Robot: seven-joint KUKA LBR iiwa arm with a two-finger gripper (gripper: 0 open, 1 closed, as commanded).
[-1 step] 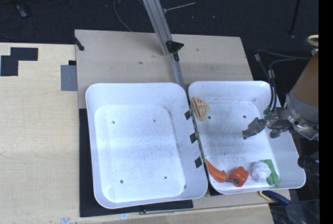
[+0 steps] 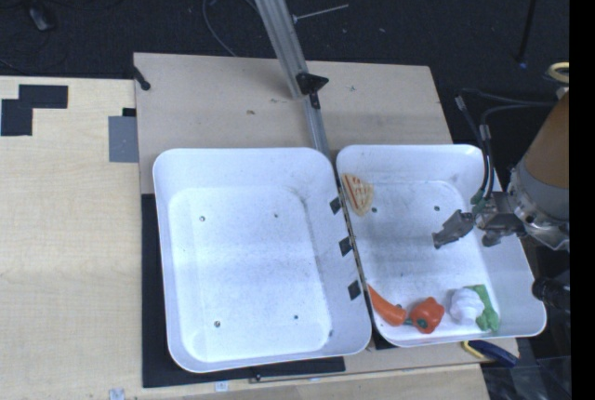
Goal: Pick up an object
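Jaws [image 2: 456, 231] apart over the right bin [image 2: 409, 156], holding nothing. Near edge: orange carrot [image 2: 386, 306], red pepper [image 2: 428, 313], probably light, rigid plastic; grip the pepper's body.

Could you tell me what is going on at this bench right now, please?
A grey arm reaches in from the right, its gripper over the right-hand bin with nothing visibly between its fingers. The things to pick lie in that bin: a tan ridged piece at the far left corner, and along the near edge an orange carrot-like piece, a red pepper-like one, a white piece and a green one. The left-hand bin sits alongside.
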